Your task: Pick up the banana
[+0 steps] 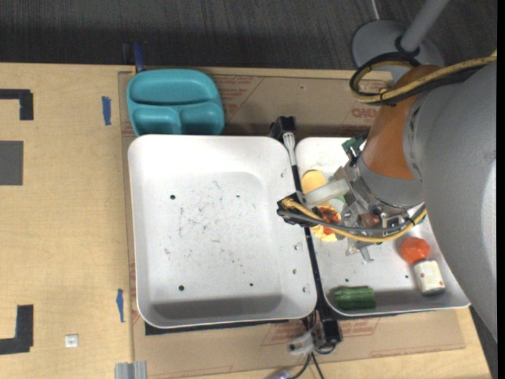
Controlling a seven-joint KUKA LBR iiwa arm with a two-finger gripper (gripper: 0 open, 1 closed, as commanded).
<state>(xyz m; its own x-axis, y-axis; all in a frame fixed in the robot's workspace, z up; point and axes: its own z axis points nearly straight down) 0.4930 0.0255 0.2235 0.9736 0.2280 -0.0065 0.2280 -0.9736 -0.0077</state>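
Note:
My gripper [357, 239] hangs low over the middle of the right bin [394, 294], with the grey arm and its orange band covering much of that bin. A yellow strip, which may be part of the banana [324, 230], peeks out under the wrist at the bin's left side. Cables and the wrist hide most of it. A rounded yellow-orange item [313, 181] lies just above it, near the bin's upper left. I cannot see whether anything is held.
In the right bin lie a green cucumber-like piece [353, 296] at the front, an orange-red round item [414, 249] and a small cream block [429, 276] at the right. The left bin [213, 227] sits alongside. A teal divided tray [175, 101] stands behind it.

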